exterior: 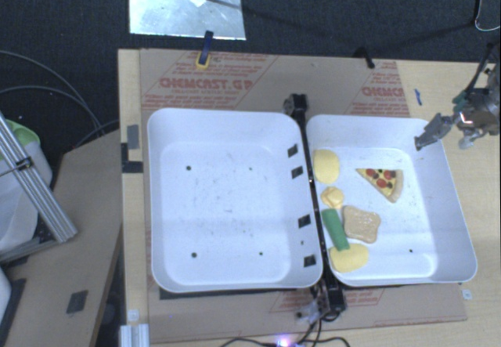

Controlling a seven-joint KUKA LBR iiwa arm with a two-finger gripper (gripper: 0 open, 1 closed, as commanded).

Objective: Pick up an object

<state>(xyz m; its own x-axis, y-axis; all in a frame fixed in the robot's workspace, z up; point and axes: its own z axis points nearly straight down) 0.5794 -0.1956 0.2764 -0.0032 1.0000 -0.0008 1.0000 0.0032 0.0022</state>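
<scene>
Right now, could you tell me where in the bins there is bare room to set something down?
The left bin floor is bare. In the right bin, floor is free right of the pizza slice; its left edge is crowded with yellow pieces, green piece and toast.

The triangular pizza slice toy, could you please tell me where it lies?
The triangular pizza slice toy lies in the right white bin, right of the round yellow piece, above the tan bread slice.

The left bin [227, 204] offers open floor from wall to wall. In the right bin [438, 204], the clutter keeps to the left edge: a yellow piece [326, 165], a small yellow piece [333, 197], a green stick [337, 229], toast [362, 224] and a yellow piece [348, 258] at the near left corner. A pizza slice [383, 180] lies toward the middle. The right half is open floor. The gripper [432, 131] hangs over the far right corner.
</scene>
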